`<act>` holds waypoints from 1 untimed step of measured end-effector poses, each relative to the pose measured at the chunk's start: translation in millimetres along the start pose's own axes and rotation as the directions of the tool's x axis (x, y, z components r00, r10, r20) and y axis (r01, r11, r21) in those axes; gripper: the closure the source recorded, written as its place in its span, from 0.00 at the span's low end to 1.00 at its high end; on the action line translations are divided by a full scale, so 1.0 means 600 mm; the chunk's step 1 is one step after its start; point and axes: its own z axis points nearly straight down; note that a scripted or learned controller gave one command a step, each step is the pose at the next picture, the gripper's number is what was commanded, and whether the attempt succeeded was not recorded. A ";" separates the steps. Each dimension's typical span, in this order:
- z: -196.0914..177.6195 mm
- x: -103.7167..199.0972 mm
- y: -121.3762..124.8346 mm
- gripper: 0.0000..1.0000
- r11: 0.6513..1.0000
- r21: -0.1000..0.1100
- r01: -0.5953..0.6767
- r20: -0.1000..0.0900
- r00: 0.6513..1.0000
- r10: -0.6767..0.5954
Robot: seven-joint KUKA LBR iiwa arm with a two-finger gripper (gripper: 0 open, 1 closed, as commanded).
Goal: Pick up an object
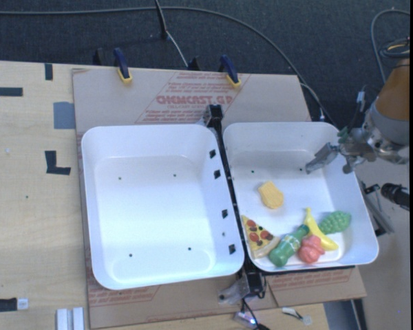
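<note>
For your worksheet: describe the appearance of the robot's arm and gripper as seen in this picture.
The arm is grey, with a rounded orange band above the wrist. It ends in a small grey metal gripper with two thin fingers and a touch of green at its base. Thin cables loop beside the arm.

One fixed camera, set above the bench, looking down at a slant. Both white bins sit mid-frame: left bin, right bin. Dark floor fills the top of frame; the arm enters at right edge. Medium distance.
</note>
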 end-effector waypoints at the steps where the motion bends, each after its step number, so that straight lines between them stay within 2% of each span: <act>1: 0.175 0.119 0.028 0.00 1.000 0.009 0.005 -0.003 1.000 -0.005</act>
